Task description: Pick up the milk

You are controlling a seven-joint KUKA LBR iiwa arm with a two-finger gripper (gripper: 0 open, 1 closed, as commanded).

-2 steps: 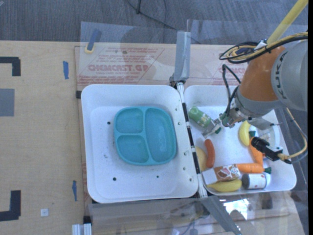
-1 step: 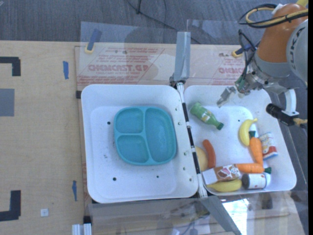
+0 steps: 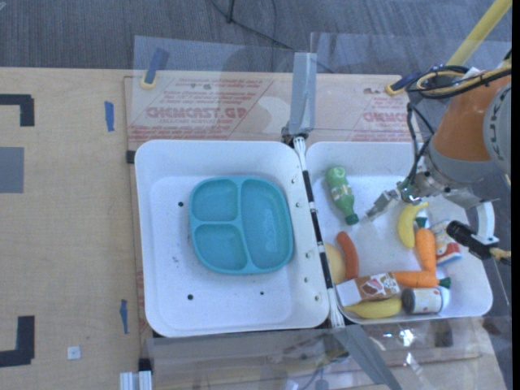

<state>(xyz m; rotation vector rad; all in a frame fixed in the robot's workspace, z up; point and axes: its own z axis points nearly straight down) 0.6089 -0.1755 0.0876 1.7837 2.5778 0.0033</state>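
On the near side of your right bin (image 3: 479,299) you have the milk (image 3: 370,288), a small carton lying on its side near the bin's near left corner, well apart from the gripper (image 3: 388,204). Just nearer than the carton lies one banana (image 3: 375,308), touching or almost touching it. To the right of that banana a small white bottle with a dark cap (image 3: 424,301) lies on its side. Count two carrots: one carrot (image 3: 414,279) lies flat between the carton and the bottle, and a second carrot (image 3: 426,249) stands more upright just beyond it. One red sausage (image 3: 349,254) lies left of the carrots, with a yellow piece beside it at the bin wall that you cannot identify from here.

Farther back, a second banana (image 3: 406,226) sits beside the upright carrot, so you have two bananas in all. One green bottle (image 3: 341,193) lies toward the far left of this bin.

Your gripper hangs over the middle of the right bin, between the green bottle and the second banana. You cannot tell how far apart its fingers stand, and nothing can be seen between them.

In your left bin (image 3: 158,218) there is one teal divided plate (image 3: 241,224) with three compartments. Both bins rest on the desk (image 3: 65,242).
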